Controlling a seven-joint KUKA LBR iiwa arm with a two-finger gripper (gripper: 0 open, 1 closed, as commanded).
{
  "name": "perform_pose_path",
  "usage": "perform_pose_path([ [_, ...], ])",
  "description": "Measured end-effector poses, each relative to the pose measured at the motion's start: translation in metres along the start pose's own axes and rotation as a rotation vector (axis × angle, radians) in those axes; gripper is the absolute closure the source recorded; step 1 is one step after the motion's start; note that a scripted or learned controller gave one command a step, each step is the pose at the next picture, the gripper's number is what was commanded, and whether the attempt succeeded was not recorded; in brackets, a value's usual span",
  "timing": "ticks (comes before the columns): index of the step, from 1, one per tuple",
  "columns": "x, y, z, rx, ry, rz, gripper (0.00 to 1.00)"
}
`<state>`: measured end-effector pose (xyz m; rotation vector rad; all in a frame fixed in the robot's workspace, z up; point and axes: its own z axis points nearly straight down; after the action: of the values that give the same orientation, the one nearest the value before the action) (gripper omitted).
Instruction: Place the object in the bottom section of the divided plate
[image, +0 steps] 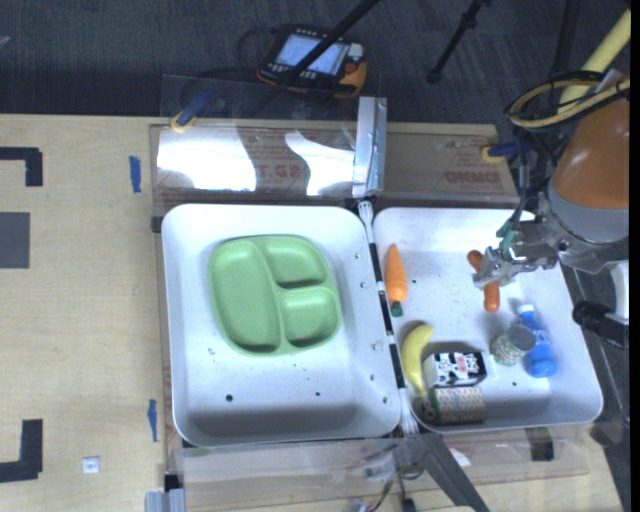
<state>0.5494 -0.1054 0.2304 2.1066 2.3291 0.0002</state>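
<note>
Seemingly clamped on a small orange object (490, 296), the gripper (492, 268) hangs over the right bin (575, 400); its fingertips are blurred.

Green divided plate (274, 293) in left bin (190, 330), carrot (396, 274), banana (413, 352) in right bin (570, 400)

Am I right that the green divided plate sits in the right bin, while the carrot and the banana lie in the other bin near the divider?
Not quite: the camera view shows the green divided plate in the left bin. The carrot and the banana lie in the right bin, near the divider, as you said.
</note>
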Motion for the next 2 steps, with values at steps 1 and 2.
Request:
perform_pose_path([
  [1, 0.092, -0.003, -0.012, 0.003, 0.002, -0.074, 1.0],
  [2, 0.161, -0.015, 0.036, 0.002, 0.002, -0.395, 1.0],
])
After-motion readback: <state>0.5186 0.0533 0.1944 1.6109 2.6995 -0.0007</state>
